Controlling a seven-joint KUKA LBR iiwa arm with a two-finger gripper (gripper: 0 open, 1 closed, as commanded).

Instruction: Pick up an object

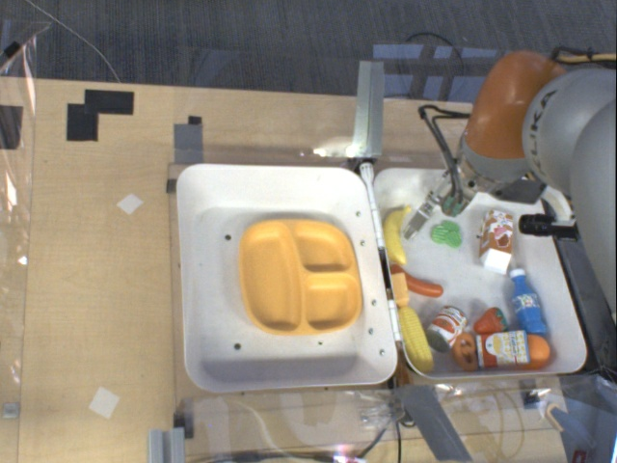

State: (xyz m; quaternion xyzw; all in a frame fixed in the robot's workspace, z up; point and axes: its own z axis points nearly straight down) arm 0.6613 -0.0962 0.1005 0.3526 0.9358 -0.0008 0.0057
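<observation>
My gripper point(434, 211) hangs over the upper left of the right bin point(569, 302), open, with nothing between its fingers. One fingertip point(415, 223) sits just right of a yellow banana point(394, 237). A small green toy point(445, 233) lies just below and to the right of the gripper, apart from it. Further right lies a brown and white carton point(496, 238). Lower in the bin are a red sausage point(422, 284), a corn cob point(415, 335), a small can point(446, 325), a blue bottle point(525, 302) and a red box point(508, 347).
The left bin point(207, 210) holds a yellow divided tray point(299, 276). A metal divider point(378, 249) separates the two bins, with the banana and corn lying against it. The arm's grey body and orange band point(501, 104) loom over the right bin's upper right corner.
</observation>
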